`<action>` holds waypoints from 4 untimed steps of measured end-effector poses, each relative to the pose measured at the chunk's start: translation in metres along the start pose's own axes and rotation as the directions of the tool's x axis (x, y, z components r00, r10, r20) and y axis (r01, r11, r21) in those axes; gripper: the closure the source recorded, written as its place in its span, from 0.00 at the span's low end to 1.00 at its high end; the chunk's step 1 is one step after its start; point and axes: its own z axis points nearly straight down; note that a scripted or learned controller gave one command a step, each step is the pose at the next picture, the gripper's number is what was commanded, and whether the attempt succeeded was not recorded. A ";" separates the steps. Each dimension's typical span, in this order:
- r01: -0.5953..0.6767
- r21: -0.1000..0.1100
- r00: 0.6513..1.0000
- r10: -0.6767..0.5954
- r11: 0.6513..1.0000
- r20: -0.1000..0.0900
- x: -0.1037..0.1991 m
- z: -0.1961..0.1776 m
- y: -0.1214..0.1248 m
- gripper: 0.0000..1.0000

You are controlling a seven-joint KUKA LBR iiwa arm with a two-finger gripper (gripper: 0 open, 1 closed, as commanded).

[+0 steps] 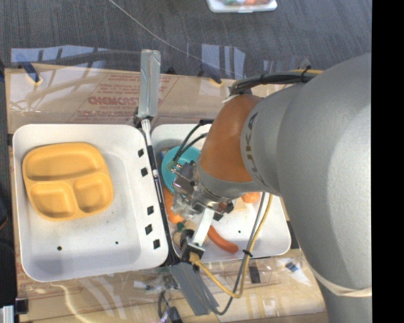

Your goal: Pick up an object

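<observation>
Gripper position: low over the right bin, in that bin's left half, close to the wall shared with the left bin. Gripper state: cannot be determined, because the wrist and the large grey arm with its orange band cover it from above. No object is visibly held.

Objects in the right bin, listed outward from the gripper:
1. 1 small orange piece lies just beside the gripper, against the bin's left wall, with a bit of green next to it.
2. 1 teal dish lies in the bin's far left part, partly hidden under the wrist.
3. 1 elongated orange-red item lies flat near the bin's front wall, to the right of the gripper and apart from it.
4. 1 further orange piece shows at the edge of the arm, mostly hidden.

Left bin: 1 yellow tray with 3 compartments lies flat in the far left part, well apart from the gripper. The rest of that bin floor is bare white.

Both bins rest on a sheet of brown cardboard with red print. Beyond it, dark carpet is visible, and 1 white tray is cut off by the top edge.
</observation>
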 end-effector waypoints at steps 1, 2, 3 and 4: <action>0.210 -0.003 0.978 -0.210 0.978 0.001 -0.047 -0.010 0.030 1.00; 0.255 -0.010 0.967 -0.255 0.967 -0.001 -0.066 -0.125 0.058 1.00; 0.176 0.011 0.984 -0.176 0.984 0.001 -0.099 0.098 0.059 1.00; -0.145 0.000 0.989 0.145 0.989 -0.002 -0.016 0.013 0.030 1.00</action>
